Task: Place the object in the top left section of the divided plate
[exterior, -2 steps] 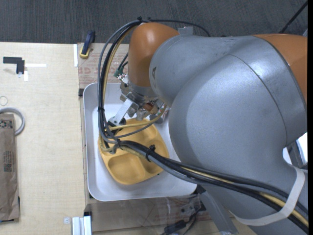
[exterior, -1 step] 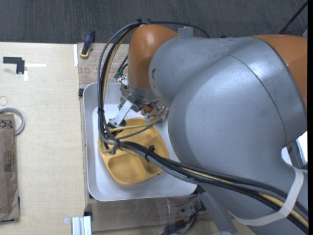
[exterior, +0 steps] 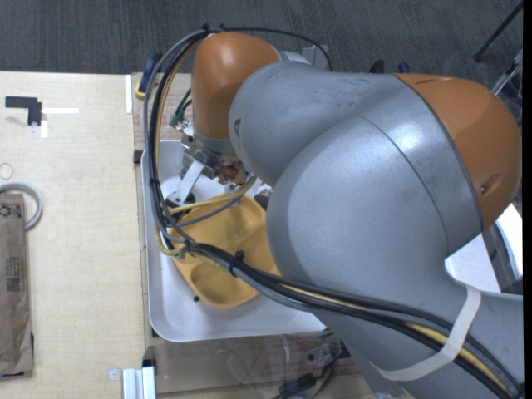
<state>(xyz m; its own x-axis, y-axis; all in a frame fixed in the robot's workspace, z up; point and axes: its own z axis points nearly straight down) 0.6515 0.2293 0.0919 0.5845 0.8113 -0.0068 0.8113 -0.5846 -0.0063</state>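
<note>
Floor: dark grey carpet [exterior: 100, 19] across the top of the view; bench: pale wood-grain surface [exterior: 75, 223] at left; on it, a black bracket [exterior: 25, 106]; a brown paper bag [exterior: 15, 281] at the left edge.

No print is legible anywhere; the flat brown paper packet [exterior: 14, 285] lying on the pale wooden bench [exterior: 75, 223] at the left edge carries small dark print, too blurred to make out

Arm [exterior: 374, 198] smooth glossy grey; plate [exterior: 224, 281] matt yellow plastic; bench [exterior: 75, 223] pale wood grain.
</note>
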